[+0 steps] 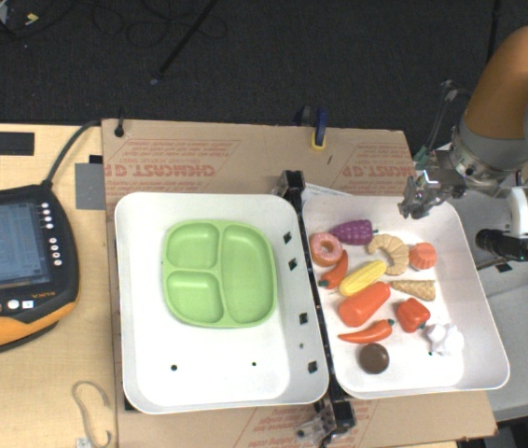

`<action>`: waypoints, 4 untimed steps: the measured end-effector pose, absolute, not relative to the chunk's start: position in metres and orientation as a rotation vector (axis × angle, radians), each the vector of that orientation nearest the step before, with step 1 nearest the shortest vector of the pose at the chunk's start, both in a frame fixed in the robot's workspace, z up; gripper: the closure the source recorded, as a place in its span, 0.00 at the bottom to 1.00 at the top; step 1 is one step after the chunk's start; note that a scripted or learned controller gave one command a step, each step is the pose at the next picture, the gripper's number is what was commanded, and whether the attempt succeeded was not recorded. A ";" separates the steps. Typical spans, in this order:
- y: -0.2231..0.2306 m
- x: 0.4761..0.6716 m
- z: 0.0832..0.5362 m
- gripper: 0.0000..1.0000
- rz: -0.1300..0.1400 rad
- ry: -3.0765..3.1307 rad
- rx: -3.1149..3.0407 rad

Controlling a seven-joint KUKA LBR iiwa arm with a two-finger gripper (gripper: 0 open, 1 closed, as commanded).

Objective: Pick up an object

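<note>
Nearest camera: brown ball [373,357] and white crumpled piece [441,339] at right bin [483,367] front, well below fingers. Next: red pepper [412,314], orange pepper [365,302], corn cob [364,275], croissant [390,249], pink doughnut [326,247], purple grapes [352,231], all below-left of fingers. Green divided plate [219,273] in left bin [143,343], far left of fingers. Farthest: gripper [417,199] over right bin's back edge, nothing between fingers; open or closed cannot be told.

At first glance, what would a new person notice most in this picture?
The bright pile of toy food in the right bin draws the eye first: a yellow corn cob, a purple grape bunch and a pink donut. In the left bin lies a green divided plate. The pincer hovers over the right bin's far corner.
</note>
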State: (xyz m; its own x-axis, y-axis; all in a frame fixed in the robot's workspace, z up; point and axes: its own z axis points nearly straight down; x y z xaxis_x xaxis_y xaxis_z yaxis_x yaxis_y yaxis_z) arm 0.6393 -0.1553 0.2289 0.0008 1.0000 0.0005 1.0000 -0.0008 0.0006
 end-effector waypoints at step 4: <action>0.038 0.562 0.231 1.00 -0.005 2.228 2.223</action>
